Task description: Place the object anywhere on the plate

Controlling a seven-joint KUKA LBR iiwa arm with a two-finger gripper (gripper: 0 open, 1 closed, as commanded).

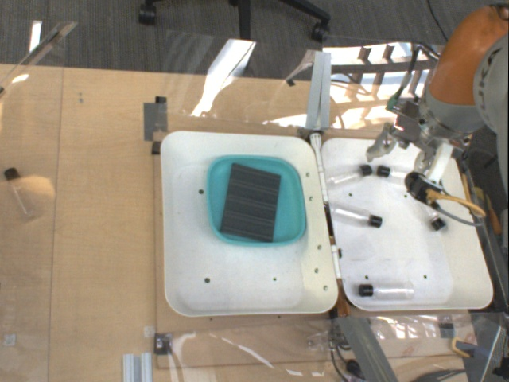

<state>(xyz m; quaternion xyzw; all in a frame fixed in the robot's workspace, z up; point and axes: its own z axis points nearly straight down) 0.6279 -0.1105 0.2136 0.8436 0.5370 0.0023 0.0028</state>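
Dark grey ribbed rectangular block (251, 201) lies flat on the teal plastic plate (296, 213) in the left white bin (183, 277). Its 6 o'clock edge nears the rim, so a stray nudge could slide it off. The gripper (383, 143) hangs at the plate's 2 o'clock; I cannot tell its opening.

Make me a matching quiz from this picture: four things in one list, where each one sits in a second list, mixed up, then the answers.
Things
1. teal plate
2. dark ribbed block
3. clear tube with a black cap
4. chair base

Places
A. on the floor beyond the bench
B. near the front of the right bin
C. lying on top of the plate
D. on the floor of the left bin

Pairs: 1-D, 2-C, 3-B, 4-A
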